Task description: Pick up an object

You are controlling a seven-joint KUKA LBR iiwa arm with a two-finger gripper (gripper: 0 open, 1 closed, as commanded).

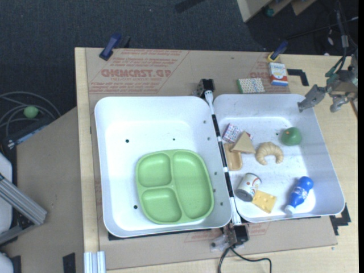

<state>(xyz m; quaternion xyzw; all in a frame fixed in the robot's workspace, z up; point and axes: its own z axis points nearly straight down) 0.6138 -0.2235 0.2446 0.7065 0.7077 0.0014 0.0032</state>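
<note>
Several pickables crowding right bin (325, 165): croissant (270, 152), green apple (291, 136), blue bottle (299, 193), can (247, 187). Hovering by far-right rim, gripper (324, 103) spreading fingers, pinching nothing. Leaving open floor along right wall.

The gripper (325, 100) is showing up as a small piece of grey metal hardware, looking dull and angular. One pale grey finger (310, 101) is sticking out as a slim, flat wedge with a darker tip, and a second stubby grey piece is sitting just beside it. Thin dark cables (343, 36) are trailing off the top of the unit, with a faint greenish strand running alongside them.
</note>
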